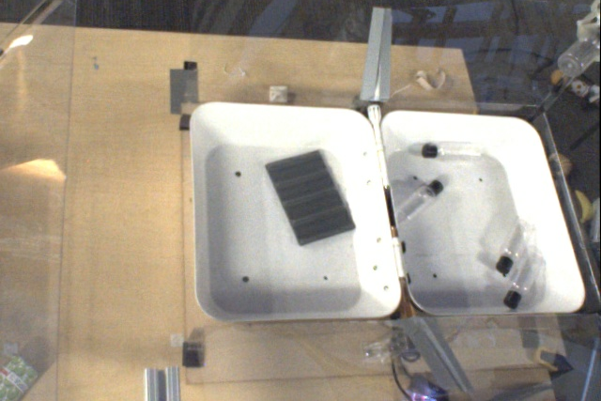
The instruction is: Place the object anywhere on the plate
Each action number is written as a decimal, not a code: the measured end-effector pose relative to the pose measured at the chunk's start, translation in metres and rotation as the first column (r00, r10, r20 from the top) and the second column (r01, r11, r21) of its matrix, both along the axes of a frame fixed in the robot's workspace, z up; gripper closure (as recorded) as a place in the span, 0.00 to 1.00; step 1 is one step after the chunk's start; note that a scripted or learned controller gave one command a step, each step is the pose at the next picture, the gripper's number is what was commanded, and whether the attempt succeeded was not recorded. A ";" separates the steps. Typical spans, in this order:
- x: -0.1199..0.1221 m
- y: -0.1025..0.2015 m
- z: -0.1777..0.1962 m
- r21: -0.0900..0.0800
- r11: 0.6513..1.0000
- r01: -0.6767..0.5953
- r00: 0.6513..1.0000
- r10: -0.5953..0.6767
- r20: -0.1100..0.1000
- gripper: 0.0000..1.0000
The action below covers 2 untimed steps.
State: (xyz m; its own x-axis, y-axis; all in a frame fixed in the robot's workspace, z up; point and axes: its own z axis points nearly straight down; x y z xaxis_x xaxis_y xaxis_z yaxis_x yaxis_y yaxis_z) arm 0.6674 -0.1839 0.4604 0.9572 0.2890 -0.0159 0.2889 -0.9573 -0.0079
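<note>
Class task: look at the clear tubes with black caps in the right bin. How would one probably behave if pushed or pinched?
The tubes look round and slim, so a push would probably send one rolling across the right bin. Their clear, glossy walls suggest a slippery, perhaps brittle grip. They look hollow, so likely light. The ribbed dark plate looks flat, so a tube set there may roll off.
</note>
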 end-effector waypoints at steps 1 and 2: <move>0.001 0.002 0.009 0.000 1.000 -0.008 1.000 0.008 -0.002 1.00; 0.001 0.005 0.018 0.000 1.000 -0.017 1.000 0.017 -0.005 1.00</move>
State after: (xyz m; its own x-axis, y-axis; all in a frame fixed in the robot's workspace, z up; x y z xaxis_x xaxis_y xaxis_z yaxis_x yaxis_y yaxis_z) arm 0.6689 -0.1792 0.4785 0.9521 0.3050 -0.0209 0.3048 -0.9524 -0.0092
